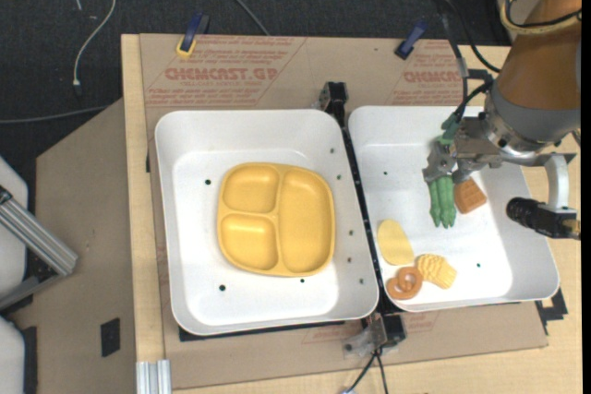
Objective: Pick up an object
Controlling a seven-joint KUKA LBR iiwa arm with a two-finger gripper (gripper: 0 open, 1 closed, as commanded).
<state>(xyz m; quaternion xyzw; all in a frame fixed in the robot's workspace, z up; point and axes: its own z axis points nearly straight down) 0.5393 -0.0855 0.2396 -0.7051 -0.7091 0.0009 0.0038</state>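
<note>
Dark carpet surrounds the surface (138, 198), a brown board on which two shallow white bins sit side by side, with loose cables trailing over the floor at upper left and cardboard boxes at upper right.

From the overhead camera, the left bin (185, 152) carries a yellow divided plate (277, 219) lying flat near its middle. The right bin (388, 143) holds the small toys: a green bundle like asparagus or beans (443, 203), a small orange-brown block (471, 197) just beside it, a pale yellow oval piece (395, 242), an orange ring (404, 282) and a ridged yellow piece (436, 270) touching or nearly touching the ring. The arm comes in from the right, and the pincer (447, 163) sits directly over the top end of the green bundle. Whether it is open or clamped on the bundle I cannot tell, since the metal head hides the tips.

The green bundle looks like light, stiff moulded plastic, likely smooth and somewhat slippery. It is long and narrow, so a hold across its width near the middle should balance best; a hold at the very end may let it swing or slip out.
</note>
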